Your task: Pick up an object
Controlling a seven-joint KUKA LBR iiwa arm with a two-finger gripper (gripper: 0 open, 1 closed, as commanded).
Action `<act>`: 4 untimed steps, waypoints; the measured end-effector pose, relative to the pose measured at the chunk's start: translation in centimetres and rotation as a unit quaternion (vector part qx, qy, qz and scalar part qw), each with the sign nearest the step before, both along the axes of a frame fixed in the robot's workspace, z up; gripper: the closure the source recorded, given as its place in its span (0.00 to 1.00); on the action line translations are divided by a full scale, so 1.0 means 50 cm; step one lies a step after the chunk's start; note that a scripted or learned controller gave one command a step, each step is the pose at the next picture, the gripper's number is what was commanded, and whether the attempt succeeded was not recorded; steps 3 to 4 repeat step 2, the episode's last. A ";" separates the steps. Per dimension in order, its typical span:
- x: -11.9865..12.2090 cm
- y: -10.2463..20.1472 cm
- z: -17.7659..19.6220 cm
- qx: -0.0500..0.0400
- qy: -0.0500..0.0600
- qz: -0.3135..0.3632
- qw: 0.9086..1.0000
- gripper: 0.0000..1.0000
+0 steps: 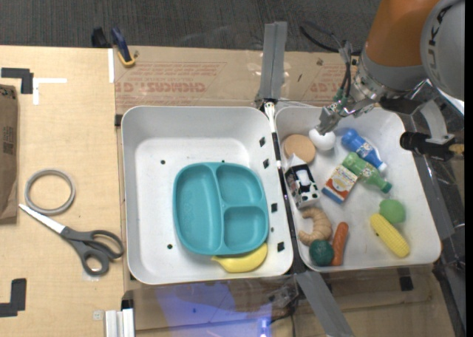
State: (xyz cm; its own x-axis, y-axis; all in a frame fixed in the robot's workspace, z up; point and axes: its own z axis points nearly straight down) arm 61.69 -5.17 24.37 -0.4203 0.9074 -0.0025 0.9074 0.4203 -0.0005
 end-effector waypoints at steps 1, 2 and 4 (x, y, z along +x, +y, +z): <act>-0.059 -0.101 -0.303 0.001 0.000 0.027 1.000 1.00; -0.058 -0.109 -0.302 -0.002 -0.002 0.026 1.000 0.00; -0.058 -0.109 -0.302 -0.002 -0.002 0.026 1.000 0.00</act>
